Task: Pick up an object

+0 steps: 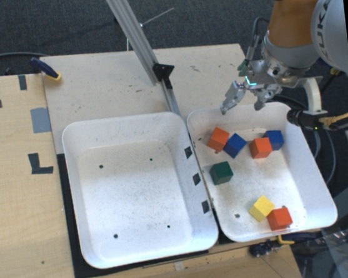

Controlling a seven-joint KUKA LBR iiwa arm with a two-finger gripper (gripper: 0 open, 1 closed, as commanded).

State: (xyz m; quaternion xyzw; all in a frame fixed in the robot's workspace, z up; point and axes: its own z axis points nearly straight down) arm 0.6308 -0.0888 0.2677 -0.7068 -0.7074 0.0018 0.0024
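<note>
**Gripper poised open above the far edge of the right bin**

The gripper (245,99) hangs over the far rim of the right bin (310,169), its two fingers spread apart with nothing between them. The grey arm with its orange band (300,13) comes in from the upper right.

All the blocks lie in the right bin. Toward its far end, an orange block (218,139) sits touching a blue block (234,145) on its right. Further right, a second orange block (261,148) sits against a smaller blue block (275,138). A dark green block (221,173) lies just on the near side of the first pair, close to the bin's left wall. At the near end, a yellow block (262,207) rests touching a red-orange block (279,218) at the near right.

The left bin (78,178) stands side by side with the right one. A slanted metal rail (136,33) runs from the far edge down toward the gap between the bins
</note>
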